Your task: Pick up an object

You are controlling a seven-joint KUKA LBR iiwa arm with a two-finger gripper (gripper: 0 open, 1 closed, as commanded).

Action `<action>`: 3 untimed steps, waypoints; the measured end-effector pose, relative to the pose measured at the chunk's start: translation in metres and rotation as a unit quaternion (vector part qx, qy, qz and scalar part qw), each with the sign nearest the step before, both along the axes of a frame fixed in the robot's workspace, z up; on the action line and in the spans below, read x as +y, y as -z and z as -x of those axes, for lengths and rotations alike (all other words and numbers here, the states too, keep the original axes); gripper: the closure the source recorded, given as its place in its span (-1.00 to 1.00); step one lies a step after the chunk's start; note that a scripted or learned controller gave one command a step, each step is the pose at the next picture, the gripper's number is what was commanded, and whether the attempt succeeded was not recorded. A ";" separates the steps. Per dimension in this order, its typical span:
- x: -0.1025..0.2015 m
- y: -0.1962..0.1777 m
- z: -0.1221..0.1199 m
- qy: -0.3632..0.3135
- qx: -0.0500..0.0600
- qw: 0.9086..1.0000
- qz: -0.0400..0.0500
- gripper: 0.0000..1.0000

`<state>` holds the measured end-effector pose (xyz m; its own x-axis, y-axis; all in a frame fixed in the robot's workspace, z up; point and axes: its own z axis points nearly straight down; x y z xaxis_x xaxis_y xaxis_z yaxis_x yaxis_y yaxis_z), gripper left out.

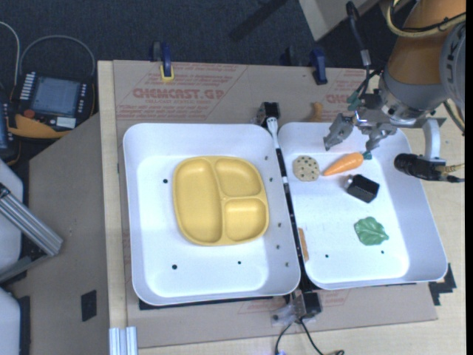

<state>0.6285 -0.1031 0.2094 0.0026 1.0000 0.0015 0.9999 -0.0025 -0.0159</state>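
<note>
Orange carrot lies below the wide-open, empty gripper.

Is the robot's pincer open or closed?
Open. The pincer has its two fingers spread apart, with nothing between them, above the orange carrot in the right bin.

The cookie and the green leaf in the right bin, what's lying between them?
In the camera view, bare white bin floor lies between cookie and leaf; the black block sits just right of that line.

Plate in left bin; carrot in right bin.
</note>
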 end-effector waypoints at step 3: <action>-0.002 0.082 0.008 -0.001 -0.005 1.000 0.000 -1.00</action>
<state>0.6210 -0.1050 0.1278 0.0004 1.0000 0.0011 1.0000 -0.0004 -0.0067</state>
